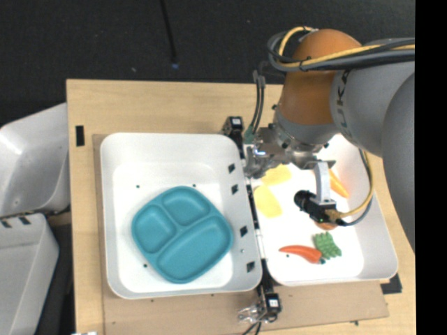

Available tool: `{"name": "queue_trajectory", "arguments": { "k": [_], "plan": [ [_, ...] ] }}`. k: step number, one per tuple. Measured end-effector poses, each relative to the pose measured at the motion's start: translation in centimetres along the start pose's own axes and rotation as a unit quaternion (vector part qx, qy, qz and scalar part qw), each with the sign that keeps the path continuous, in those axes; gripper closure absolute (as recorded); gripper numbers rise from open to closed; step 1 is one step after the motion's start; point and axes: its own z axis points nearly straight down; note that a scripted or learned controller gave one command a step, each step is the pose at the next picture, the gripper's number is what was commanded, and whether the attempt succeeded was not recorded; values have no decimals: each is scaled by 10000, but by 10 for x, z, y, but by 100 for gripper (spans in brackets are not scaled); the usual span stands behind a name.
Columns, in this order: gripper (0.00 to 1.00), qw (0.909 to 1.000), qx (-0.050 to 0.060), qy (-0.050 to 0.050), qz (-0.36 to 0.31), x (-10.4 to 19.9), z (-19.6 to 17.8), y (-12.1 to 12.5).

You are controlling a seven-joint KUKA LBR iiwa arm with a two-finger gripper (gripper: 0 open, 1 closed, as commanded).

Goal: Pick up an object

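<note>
My gripper (261,160) hangs low over the far left corner of the right bin (374,257), close to the wall between the two bins. Just below it lie two yellow pieces, one (276,176) right beside the gripper and one (267,202) a little nearer the front. A red-orange carrot (302,253) and a green leafy piece (326,246) lie side by side toward the front of that bin. An orange piece (339,185) peeks out on the right behind the wrist. The arm hides the back of the bin.
The left bin (119,187) holds a blue divided plate (181,234) in its front half. The grey arm with its orange band (318,68) covers the far right of the bench. Small black clips line the shared bin wall (248,208).
</note>
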Motion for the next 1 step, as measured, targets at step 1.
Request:
{"name": "queue_trajectory", "arguments": {
  "k": [1],
  "plan": [
    [100,10000,8,0,-10,62,-5,-14]
  ]
}}
